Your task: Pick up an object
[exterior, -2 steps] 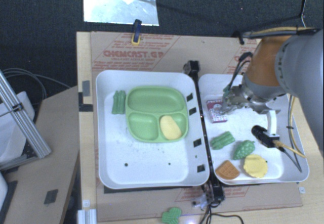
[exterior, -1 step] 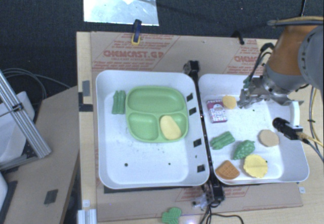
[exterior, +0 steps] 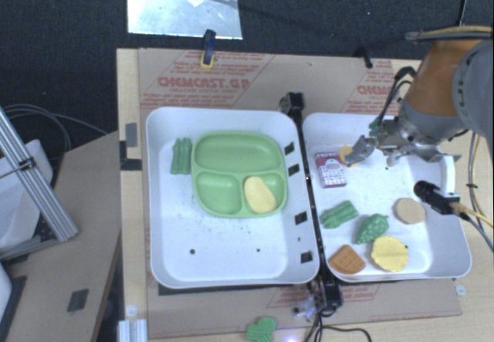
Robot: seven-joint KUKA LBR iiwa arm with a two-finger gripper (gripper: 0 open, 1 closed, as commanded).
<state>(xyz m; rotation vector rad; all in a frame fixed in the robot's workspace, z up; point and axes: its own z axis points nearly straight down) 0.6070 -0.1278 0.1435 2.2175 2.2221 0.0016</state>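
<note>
Camera view: a small orange piece [exterior: 346, 153] sits clamped between the fingers of the claw [exterior: 351, 154] over the right bin [exterior: 448, 255], just right of the red card [exterior: 332, 170], with the green divided plate [exterior: 231, 171] farther left.

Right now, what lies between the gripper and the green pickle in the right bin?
In the camera view, the red card lies between the gripper and the pickle; below the card it is bare bin floor.
</note>
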